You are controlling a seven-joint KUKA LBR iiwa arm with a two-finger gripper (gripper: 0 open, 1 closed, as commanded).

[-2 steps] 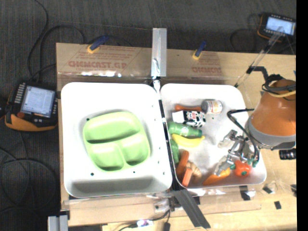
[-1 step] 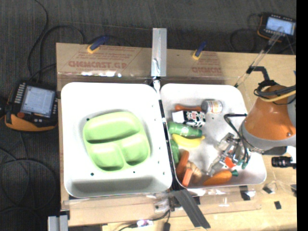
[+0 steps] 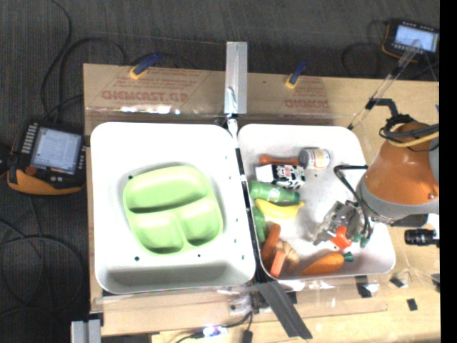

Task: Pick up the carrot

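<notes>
**Carrot close under the hand, with crowded neighbours**

The carrot [image 3: 323, 264] lies at the near edge of the right bin [image 3: 357, 145], lengthwise along the front wall, its thick end toward the arm; just to its left a cluster of orange and brown pieces [image 3: 275, 249] leans into the bin's near-left corner; above them sit a yellow banana-like toy [image 3: 278, 209], a green bottle [image 3: 271, 191], a black-and-white carton [image 3: 282, 172] and a small can [image 3: 314, 158]. The left bin [image 3: 107, 141] holds a green divided tray [image 3: 171, 207].

The risks, as I judge them: the carrot rests against the front wall, so one finger may strike the rim rather than slide beside it; the smooth tapered body may squirt out sideways if the pinch lands off-centre; the orange pieces nearby could be taken instead, since they match in colour.

The arm reaches in from the right, its orange band [image 3: 400, 174] over the bin's right wall, the wrist bent down and leftward; the hand [image 3: 341, 229] hovers just above and slightly behind the carrot's thick end; whether its fingers are spread or pressed together, I cannot tell, and nothing is visibly held between them.
</notes>
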